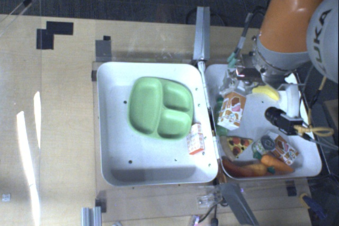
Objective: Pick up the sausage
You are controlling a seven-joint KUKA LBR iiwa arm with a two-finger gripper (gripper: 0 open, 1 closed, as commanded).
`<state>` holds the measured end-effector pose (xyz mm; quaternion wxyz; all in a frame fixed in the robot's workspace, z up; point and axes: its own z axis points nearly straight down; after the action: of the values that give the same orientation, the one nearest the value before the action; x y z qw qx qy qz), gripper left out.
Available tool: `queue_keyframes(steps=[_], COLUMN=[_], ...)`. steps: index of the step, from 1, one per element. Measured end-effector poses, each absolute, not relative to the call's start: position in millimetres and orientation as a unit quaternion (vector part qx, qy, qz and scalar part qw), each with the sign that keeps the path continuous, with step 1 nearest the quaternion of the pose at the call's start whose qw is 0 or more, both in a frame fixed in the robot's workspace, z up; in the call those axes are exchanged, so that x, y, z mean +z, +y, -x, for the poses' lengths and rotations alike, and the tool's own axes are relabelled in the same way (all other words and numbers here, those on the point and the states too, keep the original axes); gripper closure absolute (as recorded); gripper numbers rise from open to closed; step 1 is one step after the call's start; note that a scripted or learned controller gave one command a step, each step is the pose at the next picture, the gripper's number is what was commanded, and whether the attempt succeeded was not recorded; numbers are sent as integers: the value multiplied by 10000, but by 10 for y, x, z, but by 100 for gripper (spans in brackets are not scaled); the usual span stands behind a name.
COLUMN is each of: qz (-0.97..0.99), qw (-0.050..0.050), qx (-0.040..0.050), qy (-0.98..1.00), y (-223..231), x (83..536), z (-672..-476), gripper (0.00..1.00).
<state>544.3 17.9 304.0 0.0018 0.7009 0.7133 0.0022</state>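
Left bin (106, 129): white, holds a green divided plate (159, 107) upside down near its centre; a small red-and-white carton (196, 140) lies at the plate's 4 o'clock, against the bin's right wall.
Right bin (313, 162): crowded with toy food.
Sausage (244, 169): reddish-brown, lying along the right bin's 6 o'clock wall.
Carrot (276, 163): orange, at the sausage's 3 o'clock, just beside it.
Pizza slice (238, 145): just above the sausage.
Juice carton (231, 109): near the bin's 10 o'clock corner.
Banana (266, 92): yellow, at 12 o'clock.
Tool (241, 72): over the right bin's 11 o'clock corner, well apart from the sausage.
Desk (53, 129): pale wood.
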Motion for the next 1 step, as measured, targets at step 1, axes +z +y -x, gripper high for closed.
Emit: queue_keyframes(steps=[1], qz=[-6930], qw=[32], qx=[24], qy=[7209], y=[-826], x=[867], z=[-5895], gripper=[100])
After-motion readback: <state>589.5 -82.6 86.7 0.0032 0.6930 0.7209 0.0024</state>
